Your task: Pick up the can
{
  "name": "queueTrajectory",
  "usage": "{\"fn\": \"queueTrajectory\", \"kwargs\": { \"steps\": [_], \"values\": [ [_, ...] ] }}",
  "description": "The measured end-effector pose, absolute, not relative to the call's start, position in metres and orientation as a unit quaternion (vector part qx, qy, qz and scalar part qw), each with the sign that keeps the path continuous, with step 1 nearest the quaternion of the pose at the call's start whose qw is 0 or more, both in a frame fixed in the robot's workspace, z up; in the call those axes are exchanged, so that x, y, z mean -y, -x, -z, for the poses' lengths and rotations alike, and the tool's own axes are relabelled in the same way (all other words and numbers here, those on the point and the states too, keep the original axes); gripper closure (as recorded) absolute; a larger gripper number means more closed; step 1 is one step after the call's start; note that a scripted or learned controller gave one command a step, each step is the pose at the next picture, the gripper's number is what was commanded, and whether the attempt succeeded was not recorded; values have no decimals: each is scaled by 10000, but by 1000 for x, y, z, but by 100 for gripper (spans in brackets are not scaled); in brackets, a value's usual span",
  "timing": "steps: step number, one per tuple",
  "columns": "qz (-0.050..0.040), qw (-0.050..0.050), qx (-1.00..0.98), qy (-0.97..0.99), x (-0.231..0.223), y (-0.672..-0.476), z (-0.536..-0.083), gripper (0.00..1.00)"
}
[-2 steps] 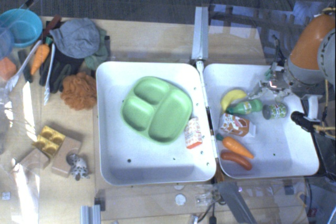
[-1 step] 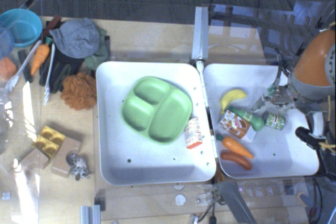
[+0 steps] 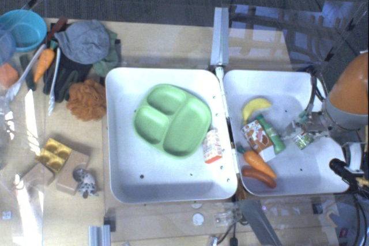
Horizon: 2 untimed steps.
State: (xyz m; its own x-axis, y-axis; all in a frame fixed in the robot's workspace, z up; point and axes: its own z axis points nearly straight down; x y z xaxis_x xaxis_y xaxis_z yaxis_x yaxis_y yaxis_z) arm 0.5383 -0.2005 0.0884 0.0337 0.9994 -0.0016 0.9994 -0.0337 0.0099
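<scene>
The arm (image 3: 350,92) looms closest, its orange band bulging in at the right edge, high over the right bin (image 3: 323,173). It comes in from the right and bends down, wrist tipped toward the bin floor, with the grey body just under the band and dark cabling trailing below it.

Down at the business end, the gripper (image 3: 305,125) sits low in the right half of that bin, pointing down and a little left. Open or closed? Can't tell from here, the tip is a blur of metal. Right under it, touching or nearly so, lies the can (image 3: 300,140), a small silvery-green thing on the white floor. Whether it is actually gripped can't be made out.

Moving outward: just left of the can, a green bottle (image 3: 271,134) lies slantwise against a red-and-white carton (image 3: 256,139). Above them, a banana (image 3: 256,107). Below, a carrot (image 3: 259,163) and a reddish sausage (image 3: 258,176), side by side near the bin's front-left corner.

Across the divider, the left bin (image 3: 124,181) holds a green divided plate (image 3: 172,119), with a white-and-red container (image 3: 211,146) lying just beside its right edge.

Out on the surface (image 3: 167,46) at far left: a grey cloth (image 3: 85,40), an orange scrubby ball (image 3: 86,99), a blue bowl (image 3: 23,29).
</scene>
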Motion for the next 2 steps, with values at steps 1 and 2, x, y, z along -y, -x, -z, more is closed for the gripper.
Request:
{"fn": "queueTrajectory", "kwargs": {
  "steps": [1, 2],
  "values": [
    [-61, 88, -6959, -7180, 200, -542, -101, 100],
    [-28, 33, -6400, -7683, 148, -576, -191, 100]
  ]
}}
